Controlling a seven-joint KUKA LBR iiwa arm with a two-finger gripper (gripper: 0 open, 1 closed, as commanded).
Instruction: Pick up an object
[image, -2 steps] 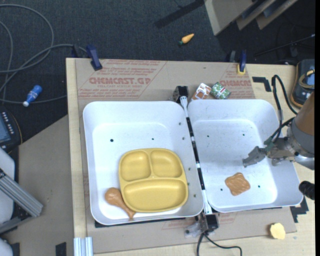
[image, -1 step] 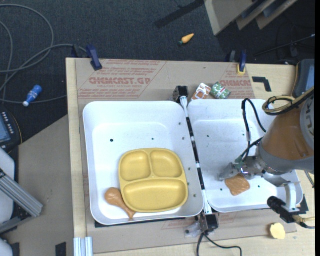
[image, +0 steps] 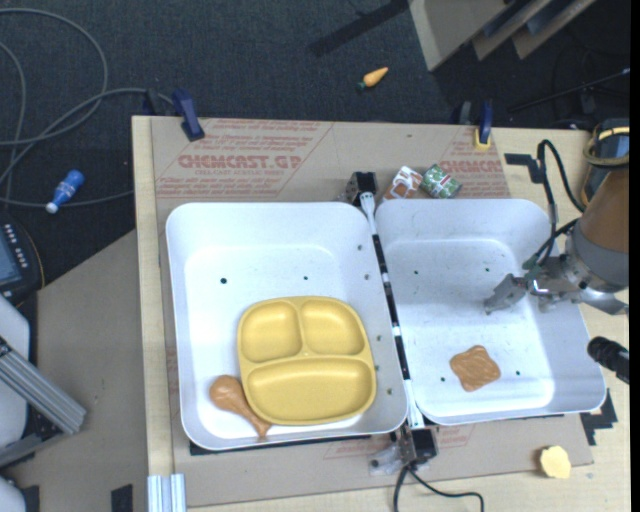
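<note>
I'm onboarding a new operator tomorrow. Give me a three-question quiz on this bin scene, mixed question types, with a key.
1. True or false: the yellow divided plate lies in the right bin.
2. Multiple choice: what lies in the right bin, nearer the camera than the gripper?
A. a blue bottle
B. a flat brown piece
C. a yellow plate
3. Fill the gap: the tan drumstick-shaped toy lies against the plate's ______ corner, as the camera sees it.

Key
1. False; it lies in the left bin.
2. B, the flat brown piece.
3. Lower left.
</note>
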